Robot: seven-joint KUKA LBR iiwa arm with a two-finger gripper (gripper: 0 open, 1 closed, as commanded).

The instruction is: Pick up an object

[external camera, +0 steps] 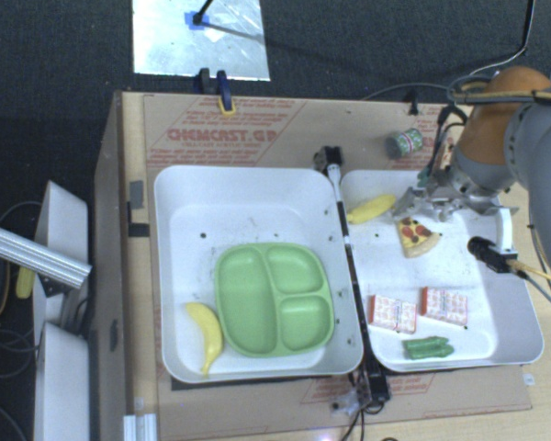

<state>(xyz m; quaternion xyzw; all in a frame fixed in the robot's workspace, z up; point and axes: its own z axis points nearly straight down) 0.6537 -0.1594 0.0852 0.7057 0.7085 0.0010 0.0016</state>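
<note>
My gripper (424,202) hangs low over the back of the right bin (523,333), under the grey arm with its orange band (512,88). It is just above and behind a toy pizza slice (418,237), and a short yellow piece (371,209) lies to its left. I see nothing held in it. Toward the front of the same bin lie two red-and-white packets (392,312) (445,305) and a green pod-like piece (427,346).
The left bin (188,209) holds a green divided plate (275,297) with a yellow banana (205,333) beside its left edge. A small can (406,142) lies on the board behind the right bin. A black cable part (491,254) sticks out to the right of the pizza slice.
</note>
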